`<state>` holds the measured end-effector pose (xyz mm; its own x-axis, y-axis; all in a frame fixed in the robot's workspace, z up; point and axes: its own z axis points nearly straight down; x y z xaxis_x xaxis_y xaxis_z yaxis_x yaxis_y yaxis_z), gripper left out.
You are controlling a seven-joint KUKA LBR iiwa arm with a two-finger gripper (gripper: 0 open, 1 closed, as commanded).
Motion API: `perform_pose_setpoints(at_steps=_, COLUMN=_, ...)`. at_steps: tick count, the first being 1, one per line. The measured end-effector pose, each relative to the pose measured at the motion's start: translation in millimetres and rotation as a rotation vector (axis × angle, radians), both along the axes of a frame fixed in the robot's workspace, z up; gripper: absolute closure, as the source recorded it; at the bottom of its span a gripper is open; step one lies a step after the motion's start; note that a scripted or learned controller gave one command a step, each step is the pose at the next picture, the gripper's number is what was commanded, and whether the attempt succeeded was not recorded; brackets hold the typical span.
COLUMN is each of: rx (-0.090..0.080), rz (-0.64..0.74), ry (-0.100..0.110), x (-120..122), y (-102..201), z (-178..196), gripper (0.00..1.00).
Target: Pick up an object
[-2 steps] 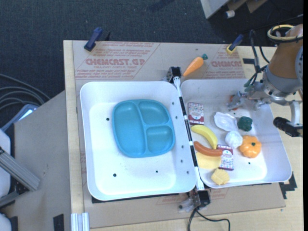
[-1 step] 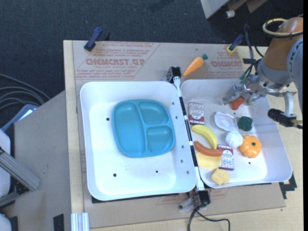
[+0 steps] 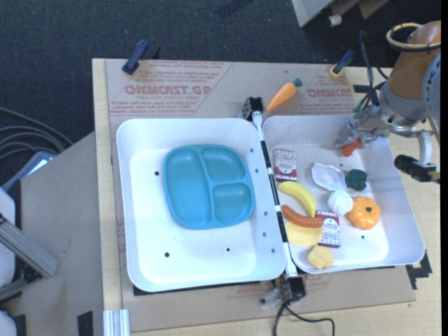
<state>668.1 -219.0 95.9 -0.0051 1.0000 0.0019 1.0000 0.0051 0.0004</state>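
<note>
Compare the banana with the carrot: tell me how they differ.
The banana is yellow; the carrot is orange with a green tip. The banana lies inside the right bin, while the carrot lies outside both bins on the board behind them. The banana is curved; the carrot is straight and tapered. Both are long toy foods lying flat at a slant.

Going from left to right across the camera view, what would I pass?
Blue divided plate → small red-and-white packet → banana → dark green toy → orange pumpkin → the robot's gripper sits near the right bin's far edge.
</note>
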Motion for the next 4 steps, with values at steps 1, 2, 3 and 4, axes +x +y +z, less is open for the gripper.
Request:
perform_pose_setpoints(at_steps=1, rx=-0.001, rz=-0.003, ry=-0.002, x=-30, y=86, z=106, gripper=1.00)
perform_pose_setpoints(at_steps=2, rx=-0.002, rz=-0.004, ry=-0.001, x=-47, y=129, z=145, gripper=1.00)
perform_pose_setpoints(at_steps=3, rx=-0.001, rz=-0.004, ry=-0.002, x=-39, y=189, z=163, gripper=1.00)
perform_pose_setpoints(at_steps=4, rx=-0.001, rz=-0.004, ry=0.005, x=-52, y=227, z=164, gripper=1.00)
